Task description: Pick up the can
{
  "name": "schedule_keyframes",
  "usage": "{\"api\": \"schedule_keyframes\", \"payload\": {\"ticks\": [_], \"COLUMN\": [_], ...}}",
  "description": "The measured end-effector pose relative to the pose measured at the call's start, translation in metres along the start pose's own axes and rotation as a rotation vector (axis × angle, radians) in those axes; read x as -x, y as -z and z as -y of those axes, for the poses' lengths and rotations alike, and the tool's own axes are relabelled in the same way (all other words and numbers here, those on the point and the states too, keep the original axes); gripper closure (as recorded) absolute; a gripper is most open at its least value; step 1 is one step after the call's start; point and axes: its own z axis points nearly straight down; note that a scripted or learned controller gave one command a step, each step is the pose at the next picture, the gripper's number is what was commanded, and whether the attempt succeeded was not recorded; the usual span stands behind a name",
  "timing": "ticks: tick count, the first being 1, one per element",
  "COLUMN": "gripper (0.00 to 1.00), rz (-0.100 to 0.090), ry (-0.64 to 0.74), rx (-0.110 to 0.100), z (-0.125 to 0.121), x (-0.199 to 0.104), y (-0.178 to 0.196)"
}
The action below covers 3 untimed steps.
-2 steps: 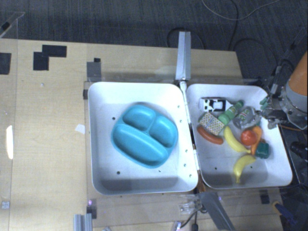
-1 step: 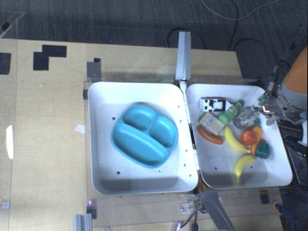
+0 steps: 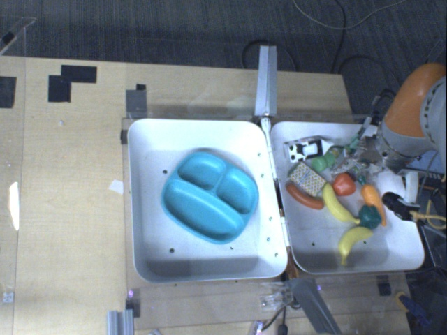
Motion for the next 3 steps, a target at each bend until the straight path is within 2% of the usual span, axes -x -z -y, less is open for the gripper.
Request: {"api": "schedule_keyframes", "payload": {"ticks": [1, 2, 3], "gripper": [0.00, 0.00, 1.00], "rz": [-0.001, -0.005, -0.005], "ry": [-0.032, -0.036, -0.028], "rx": [0.000, -0.063, -0.064], "z": [0.007, -0.043, -0.044], "x": [0.001, 0.002, 0.000], "y": [0.000, -0.003, 0.006]}}
